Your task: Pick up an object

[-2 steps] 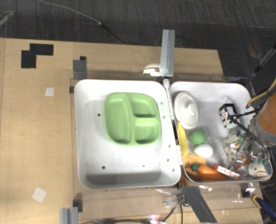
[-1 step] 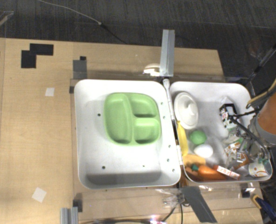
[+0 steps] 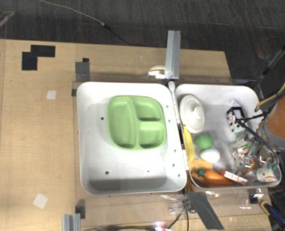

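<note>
The right bin (image 3: 219, 91) holds a white cup (image 3: 192, 112) at its left, with a green ball (image 3: 204, 141) and a white egg-shaped object (image 3: 210, 155) below it. A yellow banana (image 3: 187, 146) lies along the bin's left wall. An orange carrot (image 3: 213, 177) lies along the front wall. My gripper (image 3: 246, 150) hangs low over the right side of this bin, wrapped in wires, to the right of the green ball and the white object. I see nothing held in it.
A green divided tray (image 3: 135, 121) lies in the left bin (image 3: 92, 167). A metal post (image 3: 173, 52) stands behind the divider between the bins. The arm's orange band (image 3: 282, 119) is at the right edge. A small round white-and-orange object (image 3: 265, 176) sits in the right bin's front right corner.
</note>
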Controlling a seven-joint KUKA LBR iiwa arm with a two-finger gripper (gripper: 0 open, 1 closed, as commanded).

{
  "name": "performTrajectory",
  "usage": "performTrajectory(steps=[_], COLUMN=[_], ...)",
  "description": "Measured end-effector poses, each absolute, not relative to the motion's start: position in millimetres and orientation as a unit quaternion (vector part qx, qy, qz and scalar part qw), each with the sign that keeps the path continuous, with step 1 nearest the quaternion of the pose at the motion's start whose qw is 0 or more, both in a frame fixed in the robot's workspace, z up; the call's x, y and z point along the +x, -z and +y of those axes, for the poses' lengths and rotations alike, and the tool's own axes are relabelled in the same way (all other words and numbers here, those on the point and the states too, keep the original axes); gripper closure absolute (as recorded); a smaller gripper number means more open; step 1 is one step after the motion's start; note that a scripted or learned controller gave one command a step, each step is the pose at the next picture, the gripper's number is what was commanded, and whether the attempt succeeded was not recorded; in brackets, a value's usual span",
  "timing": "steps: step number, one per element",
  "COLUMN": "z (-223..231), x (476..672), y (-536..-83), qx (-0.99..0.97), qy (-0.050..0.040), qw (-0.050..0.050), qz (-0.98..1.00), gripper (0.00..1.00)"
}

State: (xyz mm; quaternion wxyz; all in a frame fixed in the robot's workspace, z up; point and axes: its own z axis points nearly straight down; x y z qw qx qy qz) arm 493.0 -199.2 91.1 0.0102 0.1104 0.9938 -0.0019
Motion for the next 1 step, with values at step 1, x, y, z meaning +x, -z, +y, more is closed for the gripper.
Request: performTrajectory(steps=[1], z=[-196.3], x=[493.0], y=[-91.1], qx=[0.139], qy=[0.0013], qw=[0.010], qz=[0.990], gripper=[0.00])
